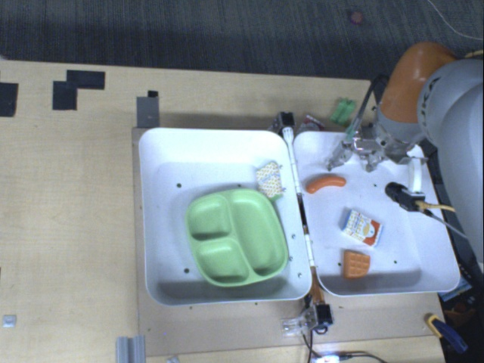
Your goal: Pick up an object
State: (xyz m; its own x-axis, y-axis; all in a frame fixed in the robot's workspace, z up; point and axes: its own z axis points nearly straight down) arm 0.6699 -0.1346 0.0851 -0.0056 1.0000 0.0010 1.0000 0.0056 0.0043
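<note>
Tabletop (68,225): pale wood, two shallow white bins side by side.

Arm (454,119): grey, with an orange band. It comes in from the view's right and bends down over the far part of the right bin (435,267).

End effector (353,159): hangs over the right bin's far end. Its two metal fingers are spread apart with nothing between them, so it is open and holds nothing.

Left bin (162,180): off to the view's left of the end effector, past the shared rim between the bins.

Green divided tray (237,237): in the left bin, well apart from the end effector, to the view's left of it and nearer the camera. It has three compartments and sits slightly skewed.

Small carton (360,228): white with red and blue print. It lies flat on the right bin's floor, nearer the camera than the end effector.

Sausage (325,182): orange-red, the closest item. It lies just beside the end effector, a little to the view's left of it and toward the camera, on the bin floor and not touched by the fingers.

Waffle piece (356,264): orange-brown, beyond the carton toward the camera, the farthest item in this bin.

Patterned scrap (269,178): in the left bin, at the tray's far corner, near the shared rim.

Green item (344,112): outside the bins, on the tabletop just beyond the end effector.
</note>
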